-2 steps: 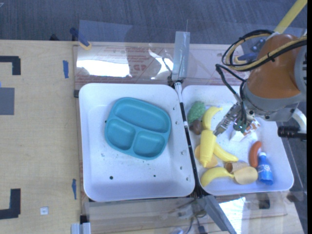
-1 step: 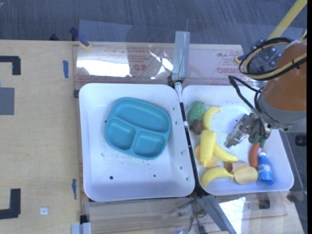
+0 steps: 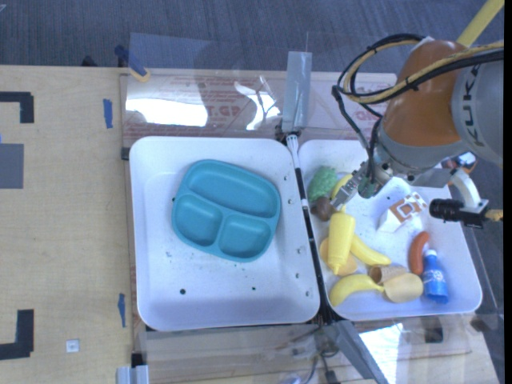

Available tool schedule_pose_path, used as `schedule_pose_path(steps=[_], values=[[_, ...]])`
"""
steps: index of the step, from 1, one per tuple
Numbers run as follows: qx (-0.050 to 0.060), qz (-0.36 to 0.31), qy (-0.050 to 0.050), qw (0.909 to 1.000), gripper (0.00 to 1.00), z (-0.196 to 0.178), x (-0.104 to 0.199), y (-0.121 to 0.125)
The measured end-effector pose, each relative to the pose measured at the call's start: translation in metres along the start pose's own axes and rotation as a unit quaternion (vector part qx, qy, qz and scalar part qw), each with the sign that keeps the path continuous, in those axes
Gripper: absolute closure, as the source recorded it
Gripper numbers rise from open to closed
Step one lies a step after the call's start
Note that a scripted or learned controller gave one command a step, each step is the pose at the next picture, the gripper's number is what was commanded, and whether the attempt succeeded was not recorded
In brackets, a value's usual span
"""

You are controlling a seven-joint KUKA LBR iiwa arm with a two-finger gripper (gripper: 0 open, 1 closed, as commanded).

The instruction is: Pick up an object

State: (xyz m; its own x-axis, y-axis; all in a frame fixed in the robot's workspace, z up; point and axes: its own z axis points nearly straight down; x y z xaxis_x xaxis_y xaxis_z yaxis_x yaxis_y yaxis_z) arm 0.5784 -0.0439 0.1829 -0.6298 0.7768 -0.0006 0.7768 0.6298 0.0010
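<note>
The grey arm with its orange band (image 3: 428, 94) reaches in from the right and bends down over the right shallow white bin (image 3: 472, 290), with black and yellow cables looping above the wrist. Its hand (image 3: 358, 189) hangs low over the upper left part of that bin, pointing down and toward the divider between the two bins. The dark tip of the hand sits just beside a fuzzy green rounded object (image 3: 324, 182) and appears to touch a small yellow piece (image 3: 344, 190) at its end; whether that piece is actually gripped cannot be told, and how the hand is set cannot be made out from this angle.

The things to pick lie crowded in the right bin. Below the hand stands a yellow plastic bottle-like piece (image 3: 340, 238), with a yellow toy banana (image 3: 370, 254) against it and a second yellow curved piece (image 3: 352, 288) lower down. A tan rounded lump (image 3: 404, 286) lies next to that. Further right are a red sausage-shaped toy (image 3: 418, 250), a small blue bottle (image 3: 434, 278), and a white carton with orange print (image 3: 404, 211).

The left shallow white bin (image 3: 152, 238) holds a teal plastic tray with three compartments (image 3: 226, 209), lying flat and well apart from the hand. Both bins rest on the pale wooden bench (image 3: 60, 214).
</note>
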Motion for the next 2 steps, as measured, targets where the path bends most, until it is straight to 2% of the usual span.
schedule_pose_path(steps=[1, 2], values=[[0.0, 0.106, -0.001, 0.9944, 1.0, -0.001, -0.034, 0.046], [0.0, 0.248, -0.001, 0.9687, 1.0, 0.0, -0.048, 0.053]])
